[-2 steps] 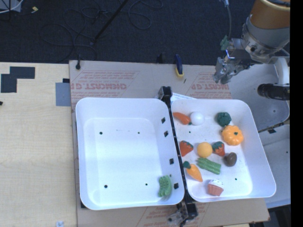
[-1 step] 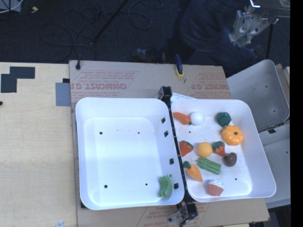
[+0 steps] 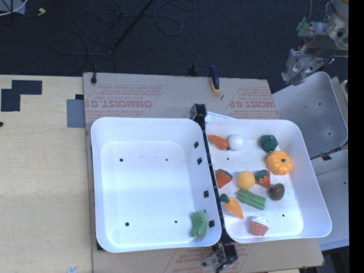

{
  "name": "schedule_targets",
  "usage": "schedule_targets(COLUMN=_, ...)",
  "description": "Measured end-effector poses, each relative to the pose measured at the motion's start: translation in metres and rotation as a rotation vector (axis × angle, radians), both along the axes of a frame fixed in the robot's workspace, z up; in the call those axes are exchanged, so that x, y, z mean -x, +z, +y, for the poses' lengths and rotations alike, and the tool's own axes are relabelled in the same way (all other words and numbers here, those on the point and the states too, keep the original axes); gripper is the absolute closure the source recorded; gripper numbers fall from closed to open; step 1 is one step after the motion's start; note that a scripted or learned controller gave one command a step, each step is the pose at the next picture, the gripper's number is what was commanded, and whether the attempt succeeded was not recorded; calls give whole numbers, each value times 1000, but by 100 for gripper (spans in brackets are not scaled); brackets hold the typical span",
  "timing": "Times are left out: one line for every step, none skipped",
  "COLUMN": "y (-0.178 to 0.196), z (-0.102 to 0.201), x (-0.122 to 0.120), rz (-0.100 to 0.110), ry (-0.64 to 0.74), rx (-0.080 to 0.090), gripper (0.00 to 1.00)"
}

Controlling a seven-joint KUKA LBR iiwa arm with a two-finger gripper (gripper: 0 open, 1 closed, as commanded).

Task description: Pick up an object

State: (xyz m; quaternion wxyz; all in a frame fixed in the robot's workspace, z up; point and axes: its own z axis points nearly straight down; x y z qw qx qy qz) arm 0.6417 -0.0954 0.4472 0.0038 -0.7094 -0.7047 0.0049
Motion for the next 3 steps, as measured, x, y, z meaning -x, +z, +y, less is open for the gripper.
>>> schedule_targets(y=14, z=6, x=-2, rz=-10, ry=7, rx=-1, gripper=100)
schedule_targets(y=40, z=11, x=-2, rz=-12, ry=8, rx=-1, gripper=100)
schedule_targets(y=94, z=22, x=-2, rz=-15, ry=9, rx=-1, gripper=100)
